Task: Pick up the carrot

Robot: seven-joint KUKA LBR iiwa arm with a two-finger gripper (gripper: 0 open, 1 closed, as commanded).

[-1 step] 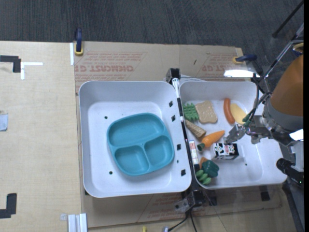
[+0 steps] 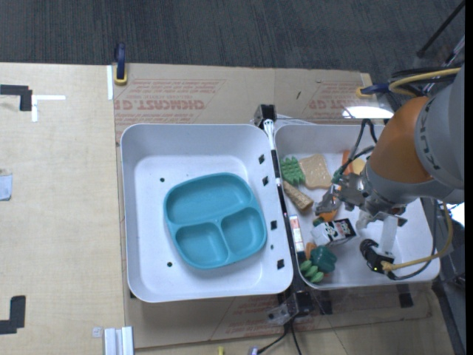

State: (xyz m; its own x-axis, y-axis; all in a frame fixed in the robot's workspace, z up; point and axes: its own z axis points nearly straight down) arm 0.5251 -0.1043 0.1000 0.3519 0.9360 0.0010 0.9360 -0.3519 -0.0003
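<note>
From above, the gripper (image 2: 330,202) hangs low in the right bin (image 2: 414,272), amid toy food. Whether it is apart or together, I cannot tell. The carrot (image 2: 323,216), a small orange bit, seems to lie just at its six o'clock, beside the green toy (image 2: 293,170). A clean pick wants centring over it first.

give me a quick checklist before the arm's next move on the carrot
1. Carrot located: cannot tell; an orange bit sits by the gripper, identity unsure.
2. Gripper over right bin: ok.
3. Carrot between the fingers: cannot tell.
4. Clutter near target: not ok; white box, green toy and bread slice crowd it.
5. Blue tray in left bin, out of the way: ok.
</note>
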